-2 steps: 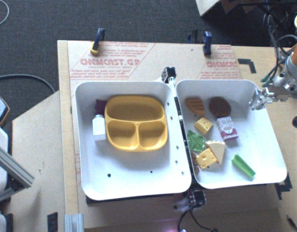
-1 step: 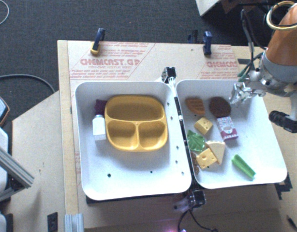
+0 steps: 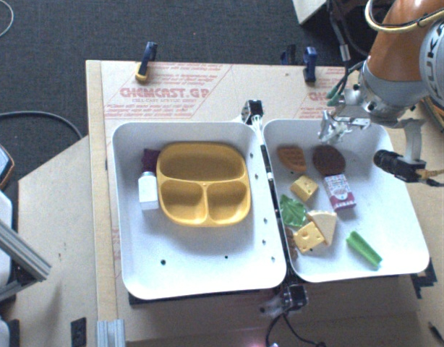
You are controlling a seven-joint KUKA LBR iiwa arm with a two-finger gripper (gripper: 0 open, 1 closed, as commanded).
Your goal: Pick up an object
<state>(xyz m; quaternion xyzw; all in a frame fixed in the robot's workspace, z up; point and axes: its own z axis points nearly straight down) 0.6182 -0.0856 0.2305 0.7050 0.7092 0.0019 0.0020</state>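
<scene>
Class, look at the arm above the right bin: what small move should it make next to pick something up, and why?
Probably lower the pincer straight down toward the dark brown round cookie. It hangs just above the right bin's back edge, the cookie lies nearest below it, and nothing sits between its fingers.

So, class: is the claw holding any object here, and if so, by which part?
Nothing is held. The claw hangs above the right bin, near the dark brown round piece, with no object between its fingers.
</scene>
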